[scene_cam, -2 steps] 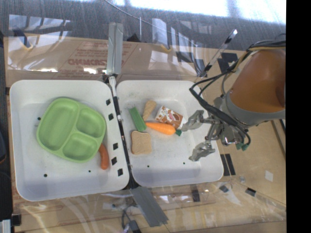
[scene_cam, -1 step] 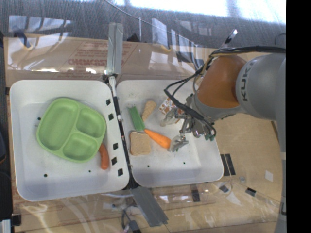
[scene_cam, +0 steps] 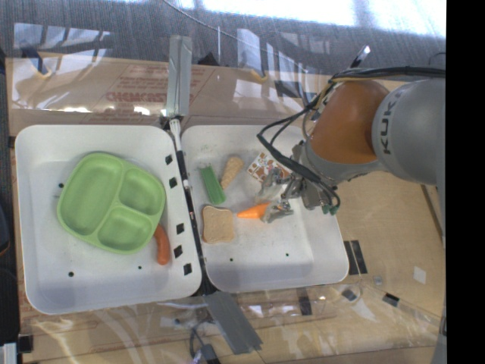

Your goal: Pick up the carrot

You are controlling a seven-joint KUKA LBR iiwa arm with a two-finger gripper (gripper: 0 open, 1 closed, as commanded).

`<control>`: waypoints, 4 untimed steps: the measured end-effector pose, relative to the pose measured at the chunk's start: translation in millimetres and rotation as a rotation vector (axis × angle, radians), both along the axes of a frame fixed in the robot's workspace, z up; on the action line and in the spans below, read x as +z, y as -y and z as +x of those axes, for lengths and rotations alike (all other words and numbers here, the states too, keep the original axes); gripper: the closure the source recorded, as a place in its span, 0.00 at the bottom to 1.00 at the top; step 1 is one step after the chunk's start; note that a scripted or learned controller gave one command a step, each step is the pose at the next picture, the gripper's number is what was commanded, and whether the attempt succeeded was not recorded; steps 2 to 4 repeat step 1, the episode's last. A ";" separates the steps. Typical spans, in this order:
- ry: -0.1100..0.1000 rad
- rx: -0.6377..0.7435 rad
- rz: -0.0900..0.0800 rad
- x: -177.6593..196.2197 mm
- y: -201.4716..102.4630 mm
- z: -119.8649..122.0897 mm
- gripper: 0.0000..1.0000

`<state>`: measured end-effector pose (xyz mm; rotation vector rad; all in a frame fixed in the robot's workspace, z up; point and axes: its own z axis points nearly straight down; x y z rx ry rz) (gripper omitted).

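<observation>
Metal fingertips of the gripper [scene_cam: 277,211] sit low in the right bin [scene_cam: 318,260], right of frame centre, at the thicker end of the carrot [scene_cam: 252,213]; whether they pinch it or stand apart, I cannot tell. Just left of the carrot lies a bread slice [scene_cam: 218,224], with a green stick [scene_cam: 211,184] and a tan piece [scene_cam: 231,172] above it. A printed packet [scene_cam: 263,168] rests above the gripper. In the left bin [scene_cam: 38,279] a green divided plate [scene_cam: 112,202] lies beside an orange sausage-like piece [scene_cam: 162,246]. Brown cardboard lines the bench [scene_cam: 394,226]. Reaching from the right, the grey arm [scene_cam: 413,131] bends its orange band [scene_cam: 345,123] down over the bin.
</observation>
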<state>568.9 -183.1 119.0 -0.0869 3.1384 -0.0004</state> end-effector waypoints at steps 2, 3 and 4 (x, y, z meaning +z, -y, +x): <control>0.011 -0.074 -0.001 120.1 -57.1 19.0 1.00; 0.011 -0.074 -0.001 120.1 -57.1 19.0 1.00; 0.011 -0.074 -0.001 120.1 -57.1 19.0 1.00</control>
